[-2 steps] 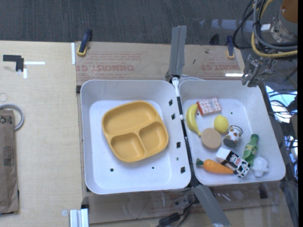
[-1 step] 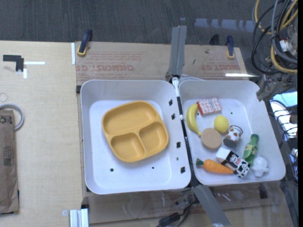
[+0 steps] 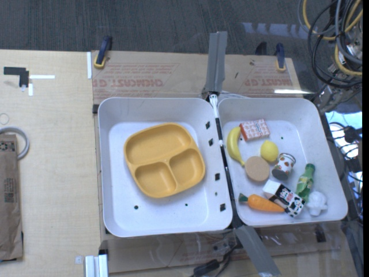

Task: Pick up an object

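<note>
The right bin keeps the small things crowded together: banana, lemon, carrot, green bottle, so any of them is a candidate for picking. The left bin carries a yellow divided plate. The state of the jaws I cannot tell. The white thing in the corner is hard to identify.

Two bins stood side by side. The left bin held a divided plate. In the right bin, a banana lay leftmost, a box behind a lemon, a carrot at the front, and a bottle to the right.
</note>
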You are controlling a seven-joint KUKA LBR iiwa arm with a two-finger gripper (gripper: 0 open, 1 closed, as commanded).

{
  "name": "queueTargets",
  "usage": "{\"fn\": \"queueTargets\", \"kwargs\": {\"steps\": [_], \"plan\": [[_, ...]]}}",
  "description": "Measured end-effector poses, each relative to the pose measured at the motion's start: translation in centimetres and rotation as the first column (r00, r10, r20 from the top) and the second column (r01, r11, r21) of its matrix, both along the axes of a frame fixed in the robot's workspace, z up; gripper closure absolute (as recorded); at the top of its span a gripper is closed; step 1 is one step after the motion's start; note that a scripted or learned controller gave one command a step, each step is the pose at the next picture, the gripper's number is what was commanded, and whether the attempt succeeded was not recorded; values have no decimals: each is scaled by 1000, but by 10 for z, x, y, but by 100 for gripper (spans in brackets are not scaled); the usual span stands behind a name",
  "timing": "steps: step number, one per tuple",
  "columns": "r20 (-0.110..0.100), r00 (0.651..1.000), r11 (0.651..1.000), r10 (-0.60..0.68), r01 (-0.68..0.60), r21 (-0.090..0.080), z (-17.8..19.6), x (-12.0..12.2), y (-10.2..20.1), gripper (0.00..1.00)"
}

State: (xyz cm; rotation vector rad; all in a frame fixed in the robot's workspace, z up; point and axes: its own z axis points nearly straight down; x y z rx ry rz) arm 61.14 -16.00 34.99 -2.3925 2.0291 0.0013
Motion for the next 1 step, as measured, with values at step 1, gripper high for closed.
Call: {"fn": "queueTargets", "kwargs": {"steps": [1], "plan": [[-1,931,931,365,-365,0,-62,-2,13,100]]}}
